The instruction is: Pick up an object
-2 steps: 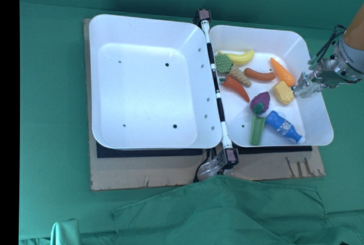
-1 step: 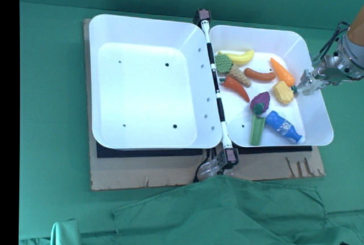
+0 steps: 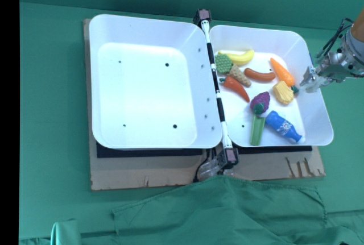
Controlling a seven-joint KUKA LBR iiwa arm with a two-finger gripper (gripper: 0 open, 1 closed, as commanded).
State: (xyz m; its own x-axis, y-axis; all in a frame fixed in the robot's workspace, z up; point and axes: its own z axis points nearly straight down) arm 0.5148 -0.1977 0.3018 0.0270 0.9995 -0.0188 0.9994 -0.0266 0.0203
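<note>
Pincer [image 3: 311, 78] hovers at the right bin's [image 3: 321, 119] three o'clock rim, grip state I cannot tell, poised since the yellow toy [image 3: 283, 92] lies just inside at nine o'clock of it.

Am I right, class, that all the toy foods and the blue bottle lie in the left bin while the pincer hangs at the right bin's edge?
Not quite. The camera view shows the toy foods and the blue bottle in the right bin, not the left. The pincer does hang at the right bin's edge.
</note>
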